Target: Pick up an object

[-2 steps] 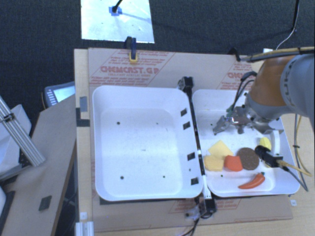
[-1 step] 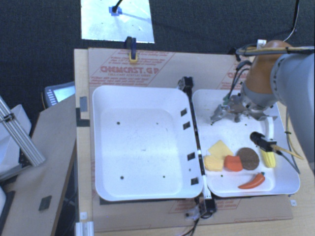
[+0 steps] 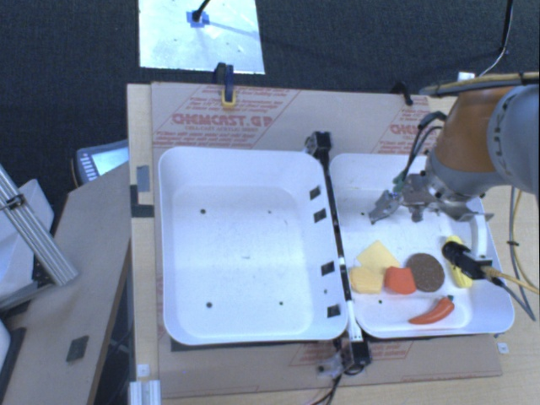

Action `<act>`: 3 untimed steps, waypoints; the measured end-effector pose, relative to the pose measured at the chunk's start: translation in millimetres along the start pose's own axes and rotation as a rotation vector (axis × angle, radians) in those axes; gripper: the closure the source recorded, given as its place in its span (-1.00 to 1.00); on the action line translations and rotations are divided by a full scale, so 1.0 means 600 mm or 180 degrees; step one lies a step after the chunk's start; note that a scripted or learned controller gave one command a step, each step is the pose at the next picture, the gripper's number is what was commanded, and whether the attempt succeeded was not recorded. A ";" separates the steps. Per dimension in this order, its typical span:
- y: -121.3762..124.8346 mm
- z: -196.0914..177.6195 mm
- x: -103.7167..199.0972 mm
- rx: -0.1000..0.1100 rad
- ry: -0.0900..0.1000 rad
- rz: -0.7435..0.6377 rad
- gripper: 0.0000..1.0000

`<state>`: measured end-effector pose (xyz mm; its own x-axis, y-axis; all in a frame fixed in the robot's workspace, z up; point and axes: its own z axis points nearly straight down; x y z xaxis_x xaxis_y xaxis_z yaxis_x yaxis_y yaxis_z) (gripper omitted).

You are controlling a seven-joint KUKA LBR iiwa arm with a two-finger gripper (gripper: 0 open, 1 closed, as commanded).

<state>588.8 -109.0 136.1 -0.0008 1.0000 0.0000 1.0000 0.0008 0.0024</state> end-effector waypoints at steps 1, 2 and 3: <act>-0.109 0.090 0.041 0.0023 0.0007 0.0000 -1.00; -0.105 0.085 -0.075 -0.0004 -0.0010 0.0015 -1.00; -0.172 -0.031 -0.170 -0.0009 -0.0016 0.0019 -1.00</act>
<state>485.5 -211.1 154.4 0.0052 1.0000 -0.0049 1.0000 -0.0052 0.0052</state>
